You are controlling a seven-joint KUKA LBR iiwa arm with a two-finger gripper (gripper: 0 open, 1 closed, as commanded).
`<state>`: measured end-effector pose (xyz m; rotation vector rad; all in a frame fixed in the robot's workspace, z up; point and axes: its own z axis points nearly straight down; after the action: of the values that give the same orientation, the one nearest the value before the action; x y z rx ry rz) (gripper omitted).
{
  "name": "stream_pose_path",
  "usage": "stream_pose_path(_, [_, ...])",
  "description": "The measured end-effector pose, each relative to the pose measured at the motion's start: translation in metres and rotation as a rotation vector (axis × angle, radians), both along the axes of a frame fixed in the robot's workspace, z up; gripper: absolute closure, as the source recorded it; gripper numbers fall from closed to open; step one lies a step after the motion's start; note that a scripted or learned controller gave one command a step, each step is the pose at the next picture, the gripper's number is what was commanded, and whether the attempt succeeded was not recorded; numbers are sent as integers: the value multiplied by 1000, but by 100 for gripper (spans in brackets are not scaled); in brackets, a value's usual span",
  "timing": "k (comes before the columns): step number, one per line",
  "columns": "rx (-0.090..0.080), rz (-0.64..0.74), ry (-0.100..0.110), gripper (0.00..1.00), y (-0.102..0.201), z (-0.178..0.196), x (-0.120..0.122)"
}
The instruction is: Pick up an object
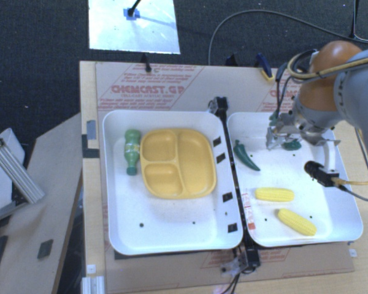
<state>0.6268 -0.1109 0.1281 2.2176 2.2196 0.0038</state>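
Grey arm's tool (281, 137) low in right bin (343, 225), beside green pepper (246, 155); grip state unclear.

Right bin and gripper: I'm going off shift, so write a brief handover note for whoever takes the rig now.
Gripper: low in the right bin, upper part, by a small teal item; grasp state unclear.
Right bin: green pepper near the divider, two corn cobs toward the front.
Left bin: green bottle beside the yellow tray.
Done: nothing visibly lifted.
Left: grasp and lift one object.
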Motion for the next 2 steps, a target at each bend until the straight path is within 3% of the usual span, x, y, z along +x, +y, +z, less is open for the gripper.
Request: stream_pose_path(2, [0, 3, -2, 100, -4, 98, 12])
